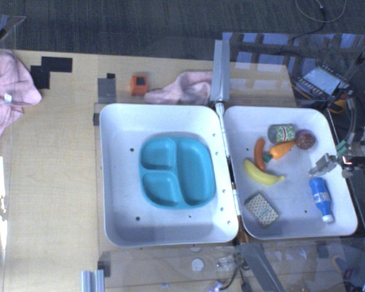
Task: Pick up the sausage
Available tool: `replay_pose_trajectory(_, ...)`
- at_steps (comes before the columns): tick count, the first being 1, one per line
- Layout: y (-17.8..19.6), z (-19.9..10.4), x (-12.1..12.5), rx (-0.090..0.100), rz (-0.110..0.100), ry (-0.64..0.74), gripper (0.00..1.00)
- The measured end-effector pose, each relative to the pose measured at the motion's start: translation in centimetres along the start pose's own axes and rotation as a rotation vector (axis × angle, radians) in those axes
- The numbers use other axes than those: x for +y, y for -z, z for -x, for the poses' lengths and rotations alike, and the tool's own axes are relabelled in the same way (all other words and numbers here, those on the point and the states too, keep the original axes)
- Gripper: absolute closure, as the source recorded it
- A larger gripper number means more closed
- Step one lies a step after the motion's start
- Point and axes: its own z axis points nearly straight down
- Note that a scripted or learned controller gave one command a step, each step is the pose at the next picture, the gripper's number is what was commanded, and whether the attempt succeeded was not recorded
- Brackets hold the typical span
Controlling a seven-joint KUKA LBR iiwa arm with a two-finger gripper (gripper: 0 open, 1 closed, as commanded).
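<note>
Gripper (330, 162): seen at the right rim of the right-hand white bin (337, 224), entering from the right edge of the view; whether it is wide or narrow cannot be told, and nothing is seen held in it.

Blue bottle (320, 198): lying just below the gripper, close to it, white cap pointing toward the near rim of the bin.

Dark red round fruit (305, 139): placed up and to the left of the gripper, near the far wall of the bin.

Green-labelled can (281, 132): lying on its side just left of that fruit.

Carrot (280, 150): lying just below the can, orange, with a green tip at its left end.

Sausage (259, 152): found well to the left of the gripper, reddish-orange, lying lengthwise just beside the carrot's green tip and above the banana; apart from the gripper.

Banana (262, 173): lying left of the gripper, below the sausage.

Patterned flat packet (261, 209): placed down and to the left of the gripper.

Left-hand white bin (115, 163): well to the left, bearing a blue divided tray (176, 170).

Pink cloth (181, 88): lying on the bench beyond the bins.
</note>
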Motion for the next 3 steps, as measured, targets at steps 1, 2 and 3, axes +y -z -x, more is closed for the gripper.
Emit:
replay_pose_trajectory(1, -7.3, -7.8, 9.6, 0.001, 0.0, 0.084, 0.0)
replay_pose_trajectory(2, -13.1, -10.8, 10.7, -0.001, 0.009, 0.192, 0.0)
replay_pose_trajectory(3, -11.7, -10.9, 11.1, -0.002, 0.02, 0.194, 1.0)
